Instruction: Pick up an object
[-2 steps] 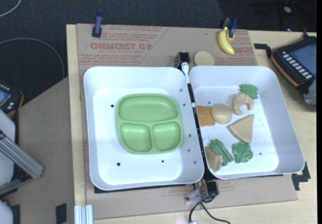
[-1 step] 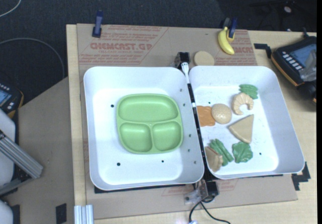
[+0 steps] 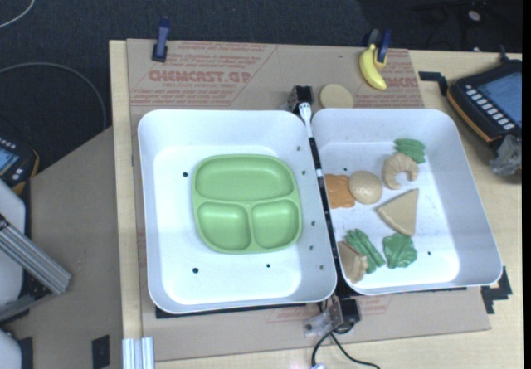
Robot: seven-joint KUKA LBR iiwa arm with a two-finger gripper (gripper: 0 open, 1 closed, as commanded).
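Observation:
The right bin (image 3: 465,193) holds several toy foods. A tan wedge (image 3: 400,212) lies near its middle. A round beige bun (image 3: 365,186) rests beside an orange piece (image 3: 338,191) at the bin's left wall. A croissant (image 3: 401,169) and a green leafy piece (image 3: 410,148) lie at the back. Green beans (image 3: 362,247), a green broccoli piece (image 3: 399,250) and a tan chunk (image 3: 351,261) lie at the front. A green divided plate (image 3: 246,201) sits in the left bin (image 3: 166,218).
A yellow banana (image 3: 372,69) and a beige disc (image 3: 336,96) lie on the bench behind the bins. A dark tablet with an orange rim (image 3: 491,102) sits at the far right. Blue clamps (image 3: 161,40) hold the board's back edge.

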